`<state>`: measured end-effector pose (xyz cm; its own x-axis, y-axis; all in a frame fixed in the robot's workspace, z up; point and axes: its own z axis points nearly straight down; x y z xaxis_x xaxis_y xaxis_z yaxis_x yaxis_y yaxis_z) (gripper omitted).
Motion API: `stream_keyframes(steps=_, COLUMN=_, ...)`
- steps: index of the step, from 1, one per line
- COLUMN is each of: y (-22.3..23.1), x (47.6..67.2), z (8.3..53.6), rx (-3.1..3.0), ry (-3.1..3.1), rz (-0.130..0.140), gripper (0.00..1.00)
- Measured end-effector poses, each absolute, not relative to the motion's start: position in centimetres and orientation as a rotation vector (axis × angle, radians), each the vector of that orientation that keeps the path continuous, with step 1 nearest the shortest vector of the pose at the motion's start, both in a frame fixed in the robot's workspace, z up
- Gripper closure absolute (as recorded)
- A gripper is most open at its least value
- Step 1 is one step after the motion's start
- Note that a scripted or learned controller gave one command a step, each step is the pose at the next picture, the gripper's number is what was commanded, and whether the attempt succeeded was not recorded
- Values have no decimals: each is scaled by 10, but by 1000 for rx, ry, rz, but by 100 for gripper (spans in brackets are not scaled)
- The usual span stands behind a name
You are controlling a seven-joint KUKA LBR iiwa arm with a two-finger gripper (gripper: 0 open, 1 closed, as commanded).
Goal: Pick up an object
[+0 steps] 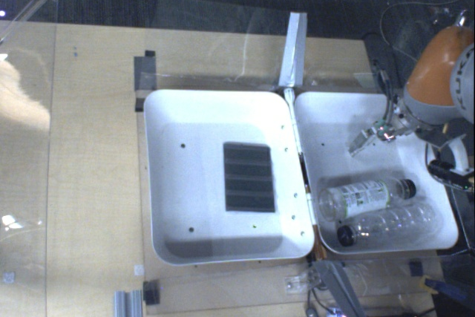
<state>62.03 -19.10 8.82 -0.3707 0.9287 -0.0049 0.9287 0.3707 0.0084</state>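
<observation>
Nearest the camera, at the lower edge of the right bin (326, 115): a clear plastic bottle (386, 223) lying on its side, black cap toward the left, body running along the bin's near wall; just behind it and touching or nearly touching, a second bottle with a green-and-white label (360, 197), also on its side, dark cap pointing right; both lie in the near half of the right bin, close to the divider between the bins.

Left bin (171, 159), same depth: a dark ribbed rectangular pad (249, 176) lying flat near the bin's middle, well apart from the walls.

Farther back, right bin: gripper (365, 142) hangs over the bin's far half, above bare white floor, well apart from both bottles; fingers point down and to the left; too small and blurred to judge whether they are spread or pressed together — cannot tell; nothing visible between them.

Behind the gripper, at the right edge: grey arm with its orange band (434, 74) reaching in over the bin's far right corner.
</observation>
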Motion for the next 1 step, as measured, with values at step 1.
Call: stream_keyframes(steps=1, y=-203, x=614, z=88, rx=1793, ry=2569, rz=8, gripper=0)
